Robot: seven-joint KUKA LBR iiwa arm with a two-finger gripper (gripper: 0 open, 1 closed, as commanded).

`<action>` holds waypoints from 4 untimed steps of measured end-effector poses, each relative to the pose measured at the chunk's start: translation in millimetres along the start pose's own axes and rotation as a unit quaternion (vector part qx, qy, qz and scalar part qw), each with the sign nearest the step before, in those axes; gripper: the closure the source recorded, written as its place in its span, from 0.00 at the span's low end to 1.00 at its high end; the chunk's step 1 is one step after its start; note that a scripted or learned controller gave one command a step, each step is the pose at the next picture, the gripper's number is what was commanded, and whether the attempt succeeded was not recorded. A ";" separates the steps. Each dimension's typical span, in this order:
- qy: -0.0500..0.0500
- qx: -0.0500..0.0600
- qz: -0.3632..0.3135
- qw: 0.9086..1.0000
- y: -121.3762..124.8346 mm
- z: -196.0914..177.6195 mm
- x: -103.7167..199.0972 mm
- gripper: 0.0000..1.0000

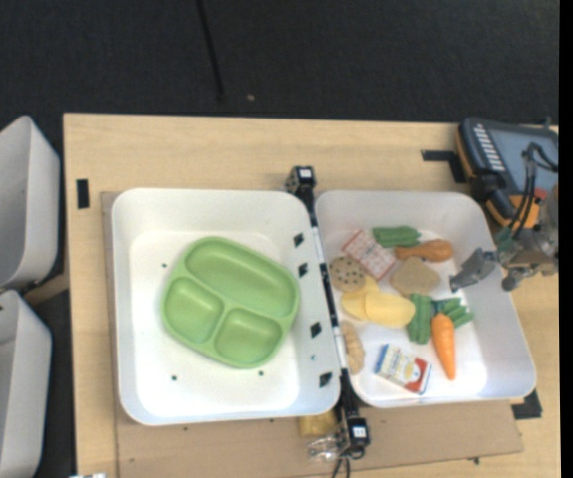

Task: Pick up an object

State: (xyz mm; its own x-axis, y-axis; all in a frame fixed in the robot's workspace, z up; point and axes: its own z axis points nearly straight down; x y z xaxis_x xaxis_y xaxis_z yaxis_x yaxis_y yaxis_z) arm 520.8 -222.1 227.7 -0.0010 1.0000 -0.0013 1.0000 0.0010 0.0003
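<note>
Two white bins on bench. Left bin (127,267): green tray (231,302). Right bin (500,366): toy food incl. carrot (444,345), box (403,368). Gripper (485,267) at right bin's rt edge, nothing seen held; open/closed unclear. Pick not yet done.

At the right edge the gripper (485,267) is blurred, its arm cut off by the frame. The print on the small white packet (403,368) is too small to read. The carrot (444,345) overlaps the green toy (428,317) beside it.
</note>
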 end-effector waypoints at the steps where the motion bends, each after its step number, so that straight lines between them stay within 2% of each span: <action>1: 0.001 0.003 0.002 1.000 -31.2 132.2 -7.2 0.00; 2: 0.000 -0.001 0.003 1.000 -28.6 117.7 -7.5 1.00; 3: 0.000 -0.001 -0.002 1.000 -30.5 71.5 52.9 1.00; 4: 0.002 0.000 -0.003 1.000 -30.4 84.8 122.0 1.00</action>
State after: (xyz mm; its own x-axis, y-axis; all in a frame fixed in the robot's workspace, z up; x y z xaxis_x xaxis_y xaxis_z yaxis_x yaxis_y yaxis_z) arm 490.2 -100.3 142.8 -0.0067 1.0000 0.0019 1.0000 0.0067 0.0003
